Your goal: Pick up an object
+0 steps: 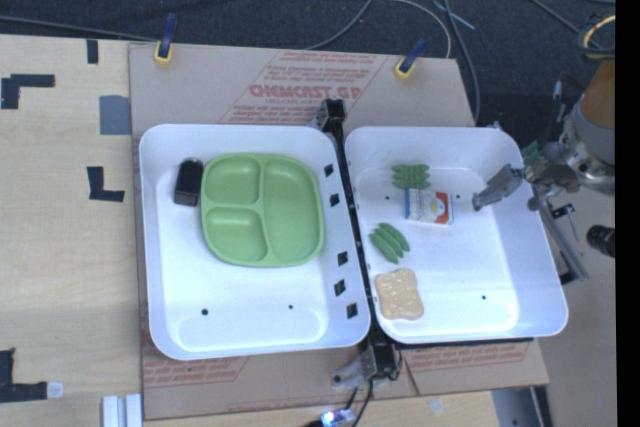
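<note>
- In the right shallow white plastic bin (520, 300) lie four small things: a ruffled green leafy piece (410, 176) near the far wall, a small white carton with blue and red print (427, 206) just in front of it, a ridged green pod-shaped piece (389, 240) nearer the divider, and a flat tan bread-like slab (399, 294) toward the near wall.
- The tool (490, 191) hangs over this bin's right part, right of the carton and apart from it; whether it is spread or closed cannot be told, and nothing shows in it.
- The left white bin (160, 245) holds a smooth pale green three-compartment plate (263, 211), with a small black block (188, 182) just beside its left rim.
- Both bins rest on a brown cardboard sheet (300, 85) on the pale surface (60, 245).
</note>
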### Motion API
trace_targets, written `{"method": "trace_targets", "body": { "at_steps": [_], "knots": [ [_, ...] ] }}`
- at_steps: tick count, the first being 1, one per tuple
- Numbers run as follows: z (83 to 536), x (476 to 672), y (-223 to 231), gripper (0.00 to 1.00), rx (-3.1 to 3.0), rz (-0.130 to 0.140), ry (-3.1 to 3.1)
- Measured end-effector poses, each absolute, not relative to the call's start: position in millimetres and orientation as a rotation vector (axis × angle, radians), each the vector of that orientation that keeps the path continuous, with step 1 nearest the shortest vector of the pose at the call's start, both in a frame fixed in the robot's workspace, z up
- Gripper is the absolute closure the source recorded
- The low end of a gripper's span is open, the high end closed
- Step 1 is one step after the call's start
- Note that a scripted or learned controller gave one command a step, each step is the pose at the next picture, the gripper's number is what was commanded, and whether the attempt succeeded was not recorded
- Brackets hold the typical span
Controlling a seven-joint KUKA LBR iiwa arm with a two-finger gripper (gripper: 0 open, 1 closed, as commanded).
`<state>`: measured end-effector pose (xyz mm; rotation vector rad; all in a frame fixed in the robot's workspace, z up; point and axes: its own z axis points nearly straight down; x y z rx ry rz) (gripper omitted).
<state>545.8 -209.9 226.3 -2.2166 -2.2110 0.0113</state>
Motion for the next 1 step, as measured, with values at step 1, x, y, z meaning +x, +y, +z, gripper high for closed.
{"method": "trace_targets", "body": {
  "at_steps": [1],
  "knots": [
    [232.7,548.5,-209.6,0.0,-2.22,0.002,-2.222]
  ]
}}
